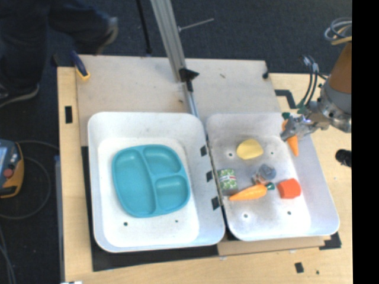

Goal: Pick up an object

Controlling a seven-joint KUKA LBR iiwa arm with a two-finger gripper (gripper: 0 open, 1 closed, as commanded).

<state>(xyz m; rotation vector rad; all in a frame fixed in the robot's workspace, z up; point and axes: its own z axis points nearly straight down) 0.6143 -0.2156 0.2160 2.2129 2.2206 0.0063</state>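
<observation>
The right bin [314, 212] holds a yellow rounded object [249, 149], a small green and white packet [227, 178], a toy carrot [249, 192], a small grey-blue object [266, 172] and an orange-red block [289, 188]. My gripper [294, 130] hangs over the bin's upper right rim, up and to the right of the yellow object. A small orange piece [294, 146] shows just under the gripper; whether it is held I cannot tell.
The left bin [100, 129] carries a teal divided plate [151, 179]. An aluminium post [172, 34] rises behind the bins, with its foot between them. Cables trail at the arm on the right. Bare bench lies behind both bins.
</observation>
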